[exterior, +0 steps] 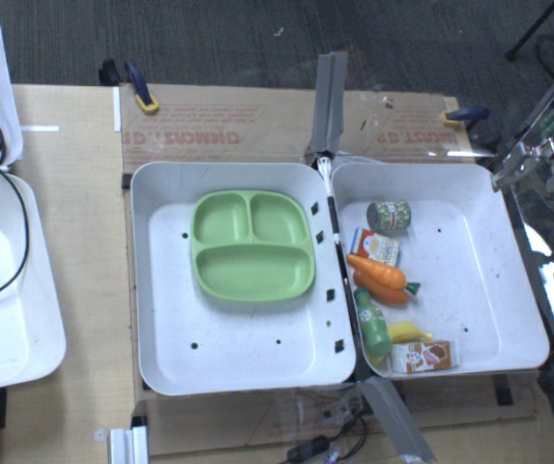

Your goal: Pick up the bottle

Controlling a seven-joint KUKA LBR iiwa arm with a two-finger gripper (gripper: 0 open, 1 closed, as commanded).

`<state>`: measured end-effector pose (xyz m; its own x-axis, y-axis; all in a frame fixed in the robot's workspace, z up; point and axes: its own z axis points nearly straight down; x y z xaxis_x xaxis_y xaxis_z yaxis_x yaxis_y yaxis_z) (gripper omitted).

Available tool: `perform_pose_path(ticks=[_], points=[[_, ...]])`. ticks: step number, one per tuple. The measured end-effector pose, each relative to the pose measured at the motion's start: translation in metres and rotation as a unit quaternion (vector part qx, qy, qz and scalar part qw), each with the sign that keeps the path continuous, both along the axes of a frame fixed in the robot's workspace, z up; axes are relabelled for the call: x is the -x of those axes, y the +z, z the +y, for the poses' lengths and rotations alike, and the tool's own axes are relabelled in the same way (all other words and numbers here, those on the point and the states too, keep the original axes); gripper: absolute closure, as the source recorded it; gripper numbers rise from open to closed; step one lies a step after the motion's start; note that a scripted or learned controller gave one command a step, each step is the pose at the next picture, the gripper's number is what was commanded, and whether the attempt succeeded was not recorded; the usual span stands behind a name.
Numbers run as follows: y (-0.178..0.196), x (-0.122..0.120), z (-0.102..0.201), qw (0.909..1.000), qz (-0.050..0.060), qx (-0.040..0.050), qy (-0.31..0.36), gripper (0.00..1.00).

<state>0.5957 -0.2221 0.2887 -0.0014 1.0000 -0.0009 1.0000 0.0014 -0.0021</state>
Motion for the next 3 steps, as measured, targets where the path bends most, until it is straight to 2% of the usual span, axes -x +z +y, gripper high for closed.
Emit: perform_pose_path(ticks=[1, 2, 3], points=[[-0.145, 0.013, 0.059, 0.9999, 0.0, -0.0005, 0.015, 0.0], [-0.198, 0.046, 0.088, 0.9959, 0.0, -0.0005, 0.091, 0.0], [-0.195, -0.064, 0.104, 0.9943, -0.002, 0.0006, 0.107, 0.0]])
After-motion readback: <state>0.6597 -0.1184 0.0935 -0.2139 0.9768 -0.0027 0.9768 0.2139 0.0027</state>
